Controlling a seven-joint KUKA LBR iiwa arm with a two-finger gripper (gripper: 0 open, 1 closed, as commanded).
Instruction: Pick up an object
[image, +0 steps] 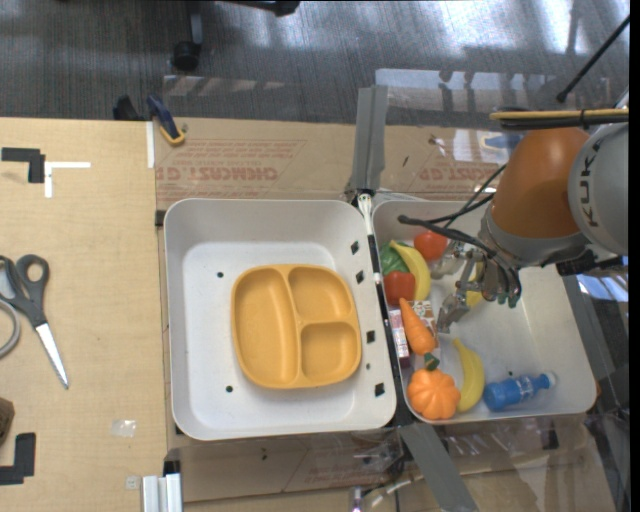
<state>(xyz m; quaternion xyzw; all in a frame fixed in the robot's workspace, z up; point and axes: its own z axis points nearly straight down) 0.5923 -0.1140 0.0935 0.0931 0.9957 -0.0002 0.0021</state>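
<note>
I am reaching in over the right bin (560, 395) with my gripper (455, 305) hanging low above its white floor, and nothing is sitting between the fingers, which are standing slightly apart. Along the bin's left wall a carrot (418, 328), a small pumpkin (434, 393), two bananas (470, 373) and a tomato (431, 245) are lying, with a blue bottle (515, 390) near the front. A yellow divided plate (296, 325) is resting in the left bin (190, 330).

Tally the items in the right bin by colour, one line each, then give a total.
Yellow: 2, a banana and another banana
Orange: 2, a carrot and a pumpkin
Red: 2, a tomato and a red piece
Green: 1, a green piece
Blue: 1, a bottle
Total: 8
</note>
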